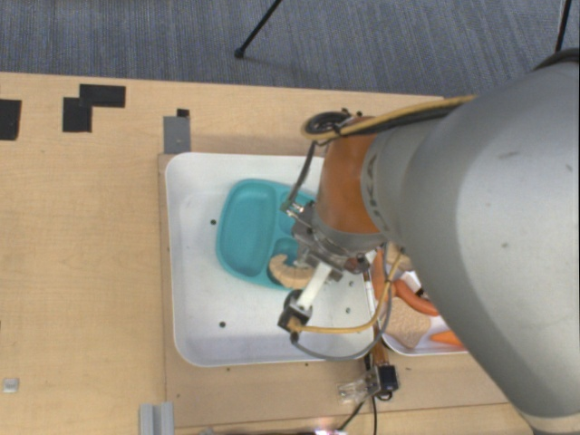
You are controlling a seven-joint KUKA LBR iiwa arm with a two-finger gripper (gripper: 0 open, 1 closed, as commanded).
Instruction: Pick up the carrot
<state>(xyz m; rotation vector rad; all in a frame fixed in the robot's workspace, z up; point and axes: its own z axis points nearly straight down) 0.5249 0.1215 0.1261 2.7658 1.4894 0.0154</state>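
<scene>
Camera view: the grey arm with an orange band reached in from the right and hung over the left shallow white bin (190, 270), its gripper (304, 270) low beside a teal plastic dish (246, 229) and a tan object (288, 273). Finger state could not be told. The orange carrot (419, 303) lay in the right bin, partly hidden by the arm, on the light wooden tabletop (82, 270).

Bright, even overhead light, soft shadows, with the near arm (489, 243) slightly blurred.
</scene>
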